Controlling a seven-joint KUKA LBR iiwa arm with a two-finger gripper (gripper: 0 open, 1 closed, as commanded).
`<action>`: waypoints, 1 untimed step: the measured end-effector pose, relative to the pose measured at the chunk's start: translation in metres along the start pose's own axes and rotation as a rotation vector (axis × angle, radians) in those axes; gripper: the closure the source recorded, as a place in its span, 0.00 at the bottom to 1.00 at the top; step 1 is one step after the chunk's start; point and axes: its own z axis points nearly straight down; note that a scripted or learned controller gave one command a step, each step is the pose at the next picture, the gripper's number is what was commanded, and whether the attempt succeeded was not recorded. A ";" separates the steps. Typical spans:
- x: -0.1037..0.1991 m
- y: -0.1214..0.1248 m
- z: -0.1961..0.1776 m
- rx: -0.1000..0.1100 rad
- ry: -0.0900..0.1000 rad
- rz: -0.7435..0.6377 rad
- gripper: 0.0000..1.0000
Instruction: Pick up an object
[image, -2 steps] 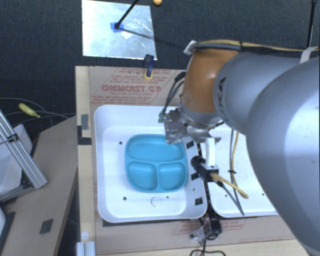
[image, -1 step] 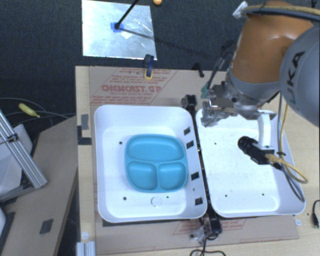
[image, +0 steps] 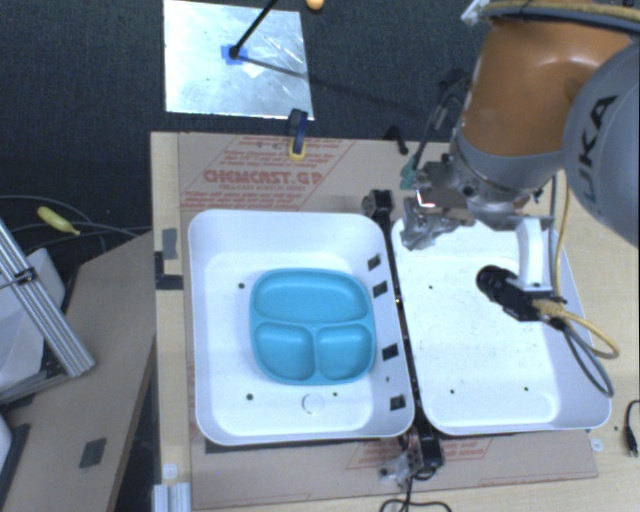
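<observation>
Camera view — gripper (image: 425, 232) over right bin (image: 480, 400), jaw state unclear; blue tray (image: 310, 325) in left bin (image: 215, 330).

A brown board bench (image: 260, 165) printed with red lettering carries two shallow white bins touching side by side. The left bin (image: 215, 270), toward nine o'clock, holds a blue divided plate (image: 310, 325). The right bin (image: 480, 400) sits toward three o'clock.
</observation>
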 end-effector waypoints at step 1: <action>0.000 0.010 -0.027 0.000 0.000 -0.001 1.00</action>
